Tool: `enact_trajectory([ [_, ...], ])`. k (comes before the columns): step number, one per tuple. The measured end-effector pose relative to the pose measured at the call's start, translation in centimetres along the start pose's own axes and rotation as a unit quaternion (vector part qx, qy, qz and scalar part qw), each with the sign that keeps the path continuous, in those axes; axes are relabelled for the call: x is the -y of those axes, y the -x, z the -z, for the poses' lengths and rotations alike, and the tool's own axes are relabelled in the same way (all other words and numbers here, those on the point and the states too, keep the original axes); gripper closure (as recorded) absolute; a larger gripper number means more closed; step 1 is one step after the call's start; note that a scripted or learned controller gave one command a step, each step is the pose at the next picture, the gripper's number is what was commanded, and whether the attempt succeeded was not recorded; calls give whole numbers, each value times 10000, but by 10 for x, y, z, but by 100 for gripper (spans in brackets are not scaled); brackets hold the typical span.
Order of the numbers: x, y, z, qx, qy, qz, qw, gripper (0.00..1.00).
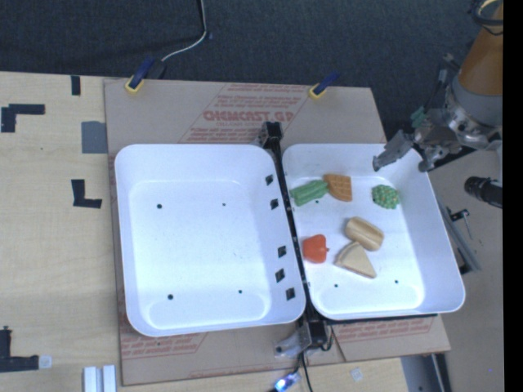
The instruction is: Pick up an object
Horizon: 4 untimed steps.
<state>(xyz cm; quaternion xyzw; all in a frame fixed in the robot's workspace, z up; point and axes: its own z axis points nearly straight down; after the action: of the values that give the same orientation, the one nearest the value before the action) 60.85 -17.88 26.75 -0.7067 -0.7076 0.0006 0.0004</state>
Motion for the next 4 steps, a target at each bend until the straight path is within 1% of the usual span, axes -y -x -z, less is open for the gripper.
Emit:
enact_trajectory([
  [1,-56,-18,11,5,25,15,10000,0],
  [2,-28,49,-3,10,-7,-30,10000,0],
  [3,-61,44,-64,2,-11,8,10000,0],
  [4,-61,35,72,19,62,7,10000,0],
])
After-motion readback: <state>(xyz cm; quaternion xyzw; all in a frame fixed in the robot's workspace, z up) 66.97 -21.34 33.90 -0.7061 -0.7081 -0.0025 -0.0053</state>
